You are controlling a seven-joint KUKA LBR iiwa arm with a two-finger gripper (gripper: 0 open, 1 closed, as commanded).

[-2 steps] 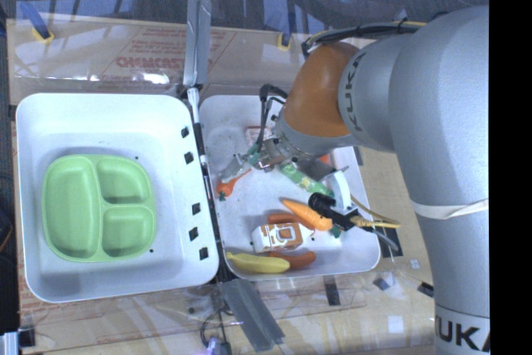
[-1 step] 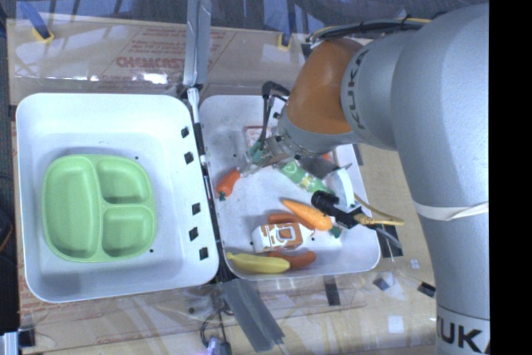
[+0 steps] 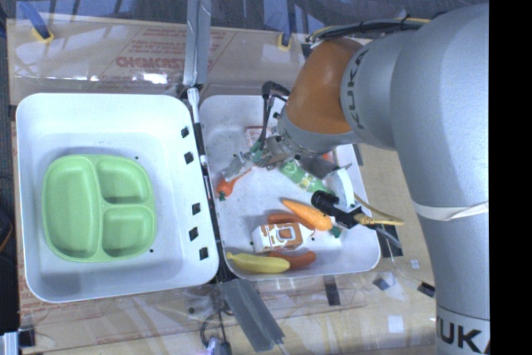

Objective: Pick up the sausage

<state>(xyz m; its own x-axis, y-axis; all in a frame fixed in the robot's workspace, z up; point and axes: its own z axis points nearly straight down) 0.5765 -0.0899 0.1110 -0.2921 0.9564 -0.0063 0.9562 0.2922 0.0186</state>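
Observation:
The sausage [image 3: 302,258], reddish brown, lies along the front wall of the right bin [image 3: 218,122], end to end with a yellow banana [image 3: 259,263]. My gripper [image 3: 254,155] hangs low over the bin's middle, well behind the sausage and apart from it. The orange wrist band and the grey arm hide the bin's back right part. Nothing shows as held in the gripper.
A white and orange carton [image 3: 279,235] stands just behind the sausage, with a carrot [image 3: 307,214] beyond it. A green bottle [image 3: 296,172] and a small orange piece [image 3: 224,186] lie near the gripper. The left bin [image 3: 33,116] holds a green divided plate [image 3: 98,207].

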